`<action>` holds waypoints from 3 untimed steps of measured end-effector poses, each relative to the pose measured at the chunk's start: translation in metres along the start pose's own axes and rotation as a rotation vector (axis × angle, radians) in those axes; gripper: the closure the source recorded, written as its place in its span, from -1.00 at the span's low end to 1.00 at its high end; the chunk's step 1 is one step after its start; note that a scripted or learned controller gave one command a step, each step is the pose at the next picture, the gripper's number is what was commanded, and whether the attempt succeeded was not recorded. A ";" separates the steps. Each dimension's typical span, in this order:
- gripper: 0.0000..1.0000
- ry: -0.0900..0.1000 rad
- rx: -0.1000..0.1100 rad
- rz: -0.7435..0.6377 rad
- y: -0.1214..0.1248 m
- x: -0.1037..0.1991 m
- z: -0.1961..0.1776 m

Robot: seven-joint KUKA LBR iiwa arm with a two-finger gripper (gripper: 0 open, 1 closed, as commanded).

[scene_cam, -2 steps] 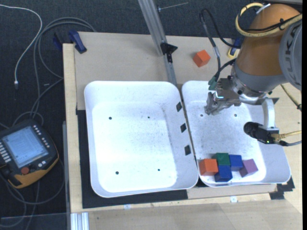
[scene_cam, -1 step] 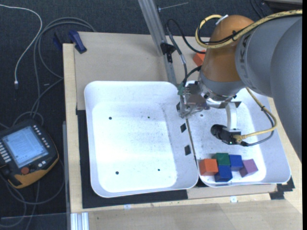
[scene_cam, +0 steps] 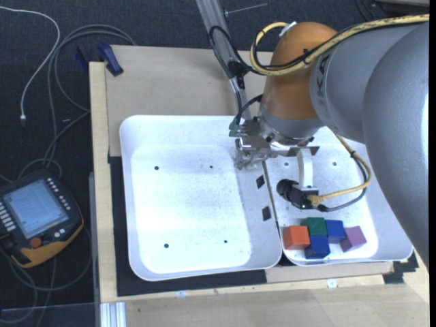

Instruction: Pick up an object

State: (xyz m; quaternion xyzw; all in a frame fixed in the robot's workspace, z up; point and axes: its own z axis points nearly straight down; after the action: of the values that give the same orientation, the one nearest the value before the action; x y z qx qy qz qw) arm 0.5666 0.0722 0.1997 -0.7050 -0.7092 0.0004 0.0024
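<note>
Hanging over the divide between the 2 bins [scene_cam: 136,182], the pincer [scene_cam: 253,157] carries nothing I can see, its state impossible to tell, while the blocks [scene_cam: 320,237] cluster below and right of it, likely the pick targets.

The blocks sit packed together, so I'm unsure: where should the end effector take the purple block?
Probably from straight above, on the purple block: its right and near sides look free, while the blue block crowds its left. It sits turned, so the fingers would need matching rotation.
</note>
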 end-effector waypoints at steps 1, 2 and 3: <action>1.00 -0.002 0.002 0.011 -0.033 -0.063 0.000; 1.00 -0.007 -0.009 0.014 -0.045 -0.138 -0.035; 1.00 0.001 0.003 0.002 -0.067 -0.094 0.002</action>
State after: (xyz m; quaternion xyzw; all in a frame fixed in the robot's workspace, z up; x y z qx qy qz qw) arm 0.5005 -0.0223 0.1976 -0.7058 -0.7084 0.0013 0.0037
